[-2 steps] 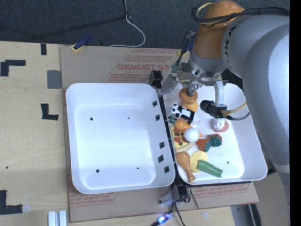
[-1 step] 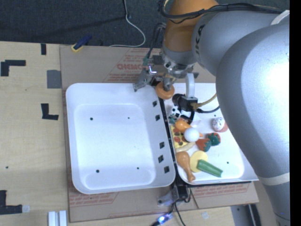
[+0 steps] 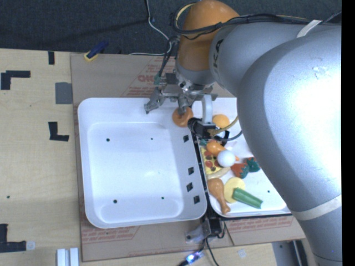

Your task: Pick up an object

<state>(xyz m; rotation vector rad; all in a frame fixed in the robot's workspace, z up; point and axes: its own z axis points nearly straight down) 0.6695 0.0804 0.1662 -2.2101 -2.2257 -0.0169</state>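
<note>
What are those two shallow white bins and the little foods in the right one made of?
The shallow white bins look like smooth moulded plastic, with rounded corners and a soft sheen. The white egg and green vegetable piece seem glossy plastic toys, judging by flat, bright colours.

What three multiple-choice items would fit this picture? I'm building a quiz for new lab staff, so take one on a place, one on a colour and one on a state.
1. Where do the toy foods lie?
A. in the right bin
B. in the left bin
C. on the cardboard

2. What colour is the long stick-shaped toy at the near end of the pile?
A. blue
B. green
C. white

3. What is between the fingers of the hand?
A. the white ball
B. the drumstick
C. a small orange object

Answers:
1 A, the pile sits in the right bin, against the left bin.
2 B, the stick-shaped toy is green.
3 C, the small orange object hangs between the fingers of the hand, over the bins' shared wall.
</note>
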